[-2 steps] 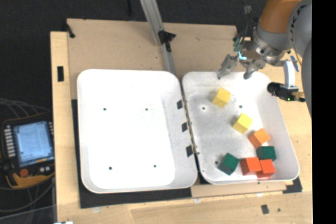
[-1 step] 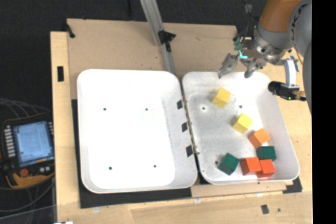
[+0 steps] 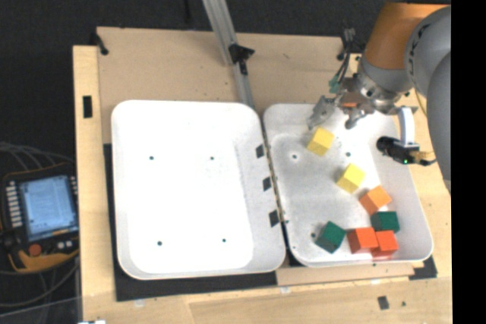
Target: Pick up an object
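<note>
My gripper [image 3: 335, 115] hangs over the far part of the right bin [image 3: 304, 186], its two fingers [image 3: 318, 112] spread open with nothing between them. A yellow block [image 3: 320, 141] lies tilted just below and in front of the fingertips, apart from them. A second yellow block [image 3: 351, 178] sits nearer the bin's middle. Toward the near right corner lie an orange block [image 3: 374, 199], a green block [image 3: 386, 221], a dark green block [image 3: 330, 237] and two red-orange blocks [image 3: 363, 239] side by side.
The left bin [image 3: 186, 186] is next to the right one, joined by dark clips [image 3: 267, 183]. A slanted metal pole [image 3: 220, 11] rises behind the bins. A tablet [image 3: 42, 209] rests off the bench's left edge.
</note>
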